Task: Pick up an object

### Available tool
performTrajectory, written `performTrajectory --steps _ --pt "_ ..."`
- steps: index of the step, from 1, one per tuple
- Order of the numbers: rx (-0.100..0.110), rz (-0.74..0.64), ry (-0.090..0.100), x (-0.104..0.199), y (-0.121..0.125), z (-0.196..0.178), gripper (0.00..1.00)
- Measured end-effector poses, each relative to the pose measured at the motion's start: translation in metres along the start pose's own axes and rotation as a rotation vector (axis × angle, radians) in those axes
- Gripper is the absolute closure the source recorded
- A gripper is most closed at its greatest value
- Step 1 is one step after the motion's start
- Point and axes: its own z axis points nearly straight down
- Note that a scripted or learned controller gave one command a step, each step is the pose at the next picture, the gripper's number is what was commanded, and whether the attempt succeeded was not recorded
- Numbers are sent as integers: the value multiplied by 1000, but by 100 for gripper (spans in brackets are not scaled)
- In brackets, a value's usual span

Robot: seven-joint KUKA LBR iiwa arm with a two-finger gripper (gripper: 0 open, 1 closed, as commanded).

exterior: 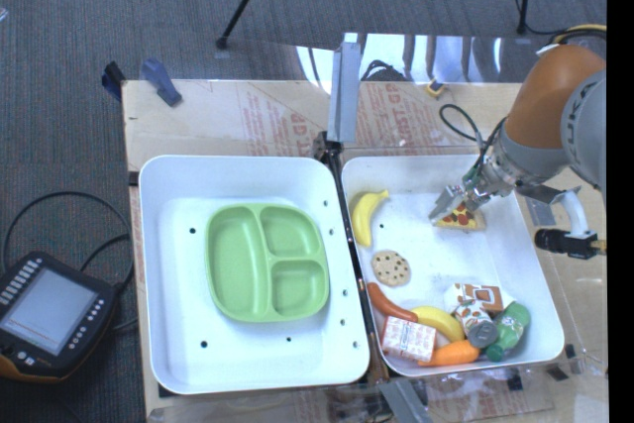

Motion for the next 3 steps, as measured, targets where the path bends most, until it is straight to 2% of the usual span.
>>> performTrajectory --steps 1,2,3 --pt "-12 81 0 16 -24 -11 100" --pt "-6 29 -22 52 -93 13 100" --pt "-6 31 -22 51 -93 13 0"
